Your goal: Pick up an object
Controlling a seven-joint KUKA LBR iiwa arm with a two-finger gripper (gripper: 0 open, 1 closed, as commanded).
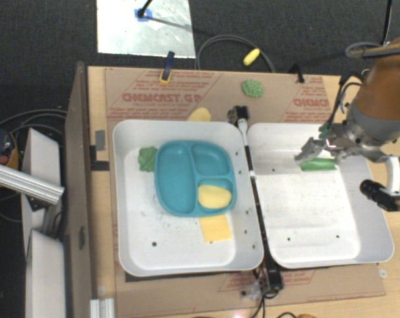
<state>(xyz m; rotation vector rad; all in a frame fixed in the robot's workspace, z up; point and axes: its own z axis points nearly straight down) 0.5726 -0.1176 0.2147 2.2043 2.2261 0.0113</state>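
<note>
1. Bench (pixel 94 197) with a cardboard sheet (pixel 187 95) laid over it is seen from above at a slant; two shallow white bins are set on the sheet side by side.

2. Left bin (pixel 130 244): a teal divided plate (pixel 180 177) is lodged near its middle. A yellow rounded piece (pixel 214 195) (possibly toy food) is seated in the plate's lower right compartment. A flat yellow slice (pixel 216 228) is placed on the bin floor, just below the plate's lower edge. A green leafy piece (pixel 147 158) is found against the plate's upper left edge.

3. Right bin (pixel 346 240): a green elongated object (pixel 317 165) is laid flat on the floor in the upper part, near the back wall.

4. Arm (pixel 385 98) (grey, with an orange band) is brought in from the right over the right bin's upper right corner.

5. Gripper (pixel 317 148) is positioned just above the green elongated object, at its upper side. Whether the fingers are parted or closed cannot be told, and nothing is seen held between them.

6. Outside the bins, on the cardboard behind them, a green knobbly ball (pixel 252 88) and a pale yellow piece (pixel 200 115) are located; the latter is set just at the left bin's back rim.

7. Beyond the cardboard, a yellow capsule-shaped item (pixel 251 57) is seen on the dark floor beside a cable, and a shiny sheet (pixel 146 20) is spread farther left.
</note>
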